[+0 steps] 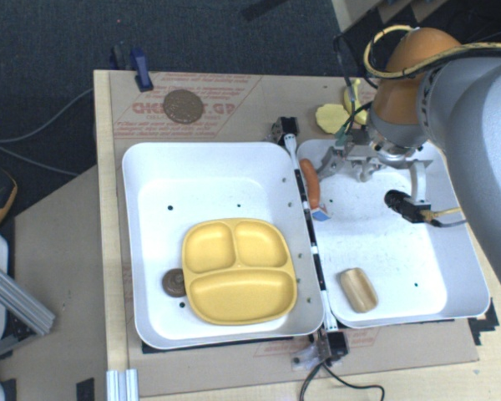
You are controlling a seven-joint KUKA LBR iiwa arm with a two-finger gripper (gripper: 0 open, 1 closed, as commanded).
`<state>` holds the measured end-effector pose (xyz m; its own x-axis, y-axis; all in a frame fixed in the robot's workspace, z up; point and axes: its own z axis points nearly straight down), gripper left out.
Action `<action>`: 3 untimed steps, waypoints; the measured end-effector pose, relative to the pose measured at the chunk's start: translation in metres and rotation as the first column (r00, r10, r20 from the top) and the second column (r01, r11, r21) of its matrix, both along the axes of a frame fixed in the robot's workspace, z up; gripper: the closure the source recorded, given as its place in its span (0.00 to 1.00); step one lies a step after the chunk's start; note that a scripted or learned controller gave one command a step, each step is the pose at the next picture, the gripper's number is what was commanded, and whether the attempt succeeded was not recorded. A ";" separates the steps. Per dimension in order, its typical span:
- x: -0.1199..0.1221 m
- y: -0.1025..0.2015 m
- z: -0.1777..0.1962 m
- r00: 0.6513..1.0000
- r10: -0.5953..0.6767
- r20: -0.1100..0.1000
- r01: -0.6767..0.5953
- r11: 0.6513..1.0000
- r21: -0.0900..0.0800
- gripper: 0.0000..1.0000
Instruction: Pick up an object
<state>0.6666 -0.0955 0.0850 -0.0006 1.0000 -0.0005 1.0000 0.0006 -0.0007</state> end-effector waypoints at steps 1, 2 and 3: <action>0.000 0.003 0.000 1.000 0.000 0.000 0.000 1.000 0.000 0.00; 0.000 0.002 0.000 1.000 0.000 0.000 0.000 1.000 0.000 0.00; 0.001 0.002 0.011 1.000 0.001 0.004 -0.001 1.000 -0.002 1.00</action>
